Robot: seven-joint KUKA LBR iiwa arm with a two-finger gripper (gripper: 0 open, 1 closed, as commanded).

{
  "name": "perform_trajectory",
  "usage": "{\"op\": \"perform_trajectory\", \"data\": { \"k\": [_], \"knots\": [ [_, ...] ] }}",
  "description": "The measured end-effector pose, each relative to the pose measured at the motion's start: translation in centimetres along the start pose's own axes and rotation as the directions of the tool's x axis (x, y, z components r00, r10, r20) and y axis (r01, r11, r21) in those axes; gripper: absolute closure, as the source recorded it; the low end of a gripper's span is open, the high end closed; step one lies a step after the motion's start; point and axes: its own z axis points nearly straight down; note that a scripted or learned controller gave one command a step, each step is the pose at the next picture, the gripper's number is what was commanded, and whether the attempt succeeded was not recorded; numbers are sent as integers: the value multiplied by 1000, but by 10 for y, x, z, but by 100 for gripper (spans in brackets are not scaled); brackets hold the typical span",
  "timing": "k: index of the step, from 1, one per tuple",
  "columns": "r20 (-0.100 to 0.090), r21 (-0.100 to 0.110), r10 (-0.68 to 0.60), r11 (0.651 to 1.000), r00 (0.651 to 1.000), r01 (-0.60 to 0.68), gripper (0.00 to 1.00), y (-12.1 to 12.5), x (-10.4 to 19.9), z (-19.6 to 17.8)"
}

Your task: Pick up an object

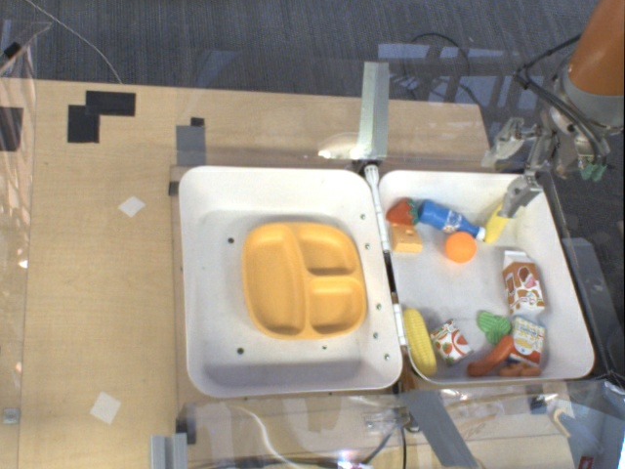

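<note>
Near edge of right bin [576, 355]: a yellow corn cob [419, 341], small printed cartons and a red sausage crowd together, touching.
Middle of right bin: an orange ball [461, 248] lies apart from them; it looks light, smooth and likely to roll, so grip across its middle.
Left bin [195, 291]: holds a yellow divided plate [305, 278].
Far right corner: the jaws [518, 198] hang above the bin; whether they are open or closed I cannot tell.

floor [244, 27]: dark grey carpet | bench [88, 291]: pale wood, black tape marks [98, 112] top-left
</note>
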Motion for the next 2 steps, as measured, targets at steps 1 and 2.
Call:
{"op": "perform_trajectory", "data": {
  "k": [1, 2],
  "knots": [
    [-9, 0, 236, 972, 972, -236, 0, -15, -14, 151],
    [3, 1, 368, 930, 930, -368, 0, -27, 42, 87]
  ]
}}
